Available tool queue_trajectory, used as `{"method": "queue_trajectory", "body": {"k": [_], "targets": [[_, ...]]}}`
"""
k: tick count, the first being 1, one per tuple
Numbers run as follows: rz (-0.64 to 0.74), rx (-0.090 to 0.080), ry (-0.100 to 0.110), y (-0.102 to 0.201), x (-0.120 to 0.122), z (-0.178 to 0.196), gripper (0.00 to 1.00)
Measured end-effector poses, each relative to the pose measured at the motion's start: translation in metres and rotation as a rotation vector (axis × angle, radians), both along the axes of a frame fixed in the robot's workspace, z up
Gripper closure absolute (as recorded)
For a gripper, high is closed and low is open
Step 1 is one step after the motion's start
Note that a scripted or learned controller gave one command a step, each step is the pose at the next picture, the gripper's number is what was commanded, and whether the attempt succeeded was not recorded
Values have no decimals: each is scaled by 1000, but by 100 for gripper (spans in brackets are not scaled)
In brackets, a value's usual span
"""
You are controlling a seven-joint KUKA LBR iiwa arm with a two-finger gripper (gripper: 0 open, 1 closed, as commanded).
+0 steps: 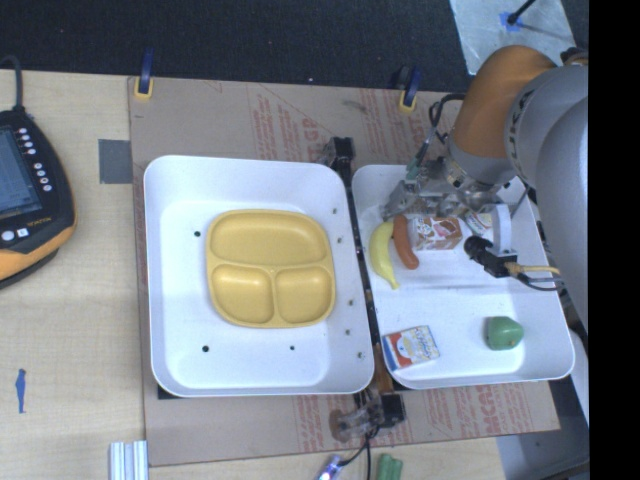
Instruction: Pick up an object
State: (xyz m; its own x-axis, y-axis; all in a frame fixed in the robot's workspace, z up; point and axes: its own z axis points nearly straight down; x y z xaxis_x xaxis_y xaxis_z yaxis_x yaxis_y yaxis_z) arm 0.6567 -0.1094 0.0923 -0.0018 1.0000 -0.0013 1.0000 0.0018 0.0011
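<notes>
A pale wooden tabletop point(70, 348) carries a brown cardboard sheet point(250, 108) with faint red printing, held at its far edge by two clamps, one yellow and blue point(145, 78) and one near the sheet's far right point(407, 88). A black and orange handheld control pad point(30, 203) lies at the left edge, its screen partly cut off. A grey square of tape point(115, 160) sits on the wood beside the cardboard. Beyond the tabletop lies dark carpet point(250, 13), with a pale sheet point(500, 13) on it.
</notes>
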Motion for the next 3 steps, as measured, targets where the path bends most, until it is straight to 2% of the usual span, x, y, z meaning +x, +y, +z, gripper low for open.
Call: {"method": "queue_trajectory", "body": {"k": [1, 2, 3], "targets": [[1, 0, 1, 1, 0, 0, 0], [3, 1, 5, 17, -1, 0, 0], [1, 1, 5, 6, -2, 0, 0]]}}
